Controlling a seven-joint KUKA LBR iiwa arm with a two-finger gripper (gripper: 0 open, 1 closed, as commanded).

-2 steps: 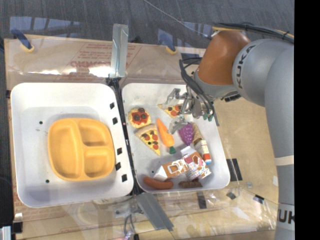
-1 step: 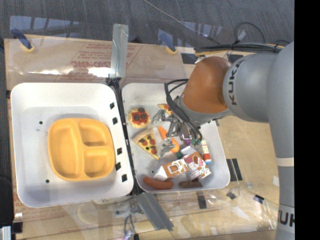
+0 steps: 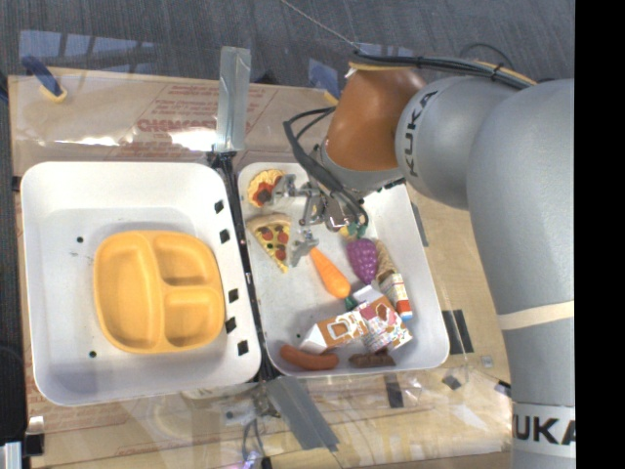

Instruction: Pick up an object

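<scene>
My gripper hangs low over the upper middle of the right bin, below the orange wrist band. Its tip is between a pizza slice on its left and the top end of an orange carrot just below it. I cannot tell whether it touches either one. A bunch of purple grapes lies just right of the carrot. A second pizza piece sits in the bin's upper left corner. Nothing shows as lifted.
Lower in the right bin lie a printed carton, a small bottle, a red sausage and a brown piece. The left bin holds a yellow divided plate. The grey arm covers the bench's right side.
</scene>
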